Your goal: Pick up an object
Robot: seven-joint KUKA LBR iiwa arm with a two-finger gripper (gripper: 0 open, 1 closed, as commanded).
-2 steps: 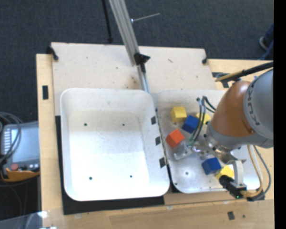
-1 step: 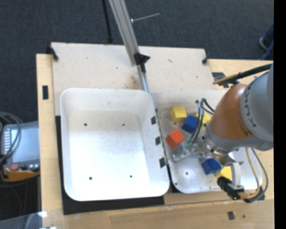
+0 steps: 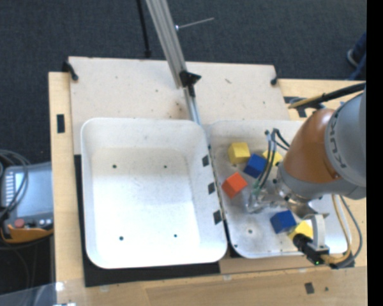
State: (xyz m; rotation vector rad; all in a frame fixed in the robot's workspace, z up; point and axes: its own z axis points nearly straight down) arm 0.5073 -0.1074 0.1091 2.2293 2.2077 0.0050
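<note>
blocks point(image 3: 236, 183) in right bin point(image 3: 242, 247), beside left bin point(image 3: 147, 190)

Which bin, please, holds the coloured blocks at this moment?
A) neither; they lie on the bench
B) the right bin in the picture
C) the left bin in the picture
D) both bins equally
B: the yellow block, the orange block and the blue blocks all lie in the right bin, under the arm.
</note>
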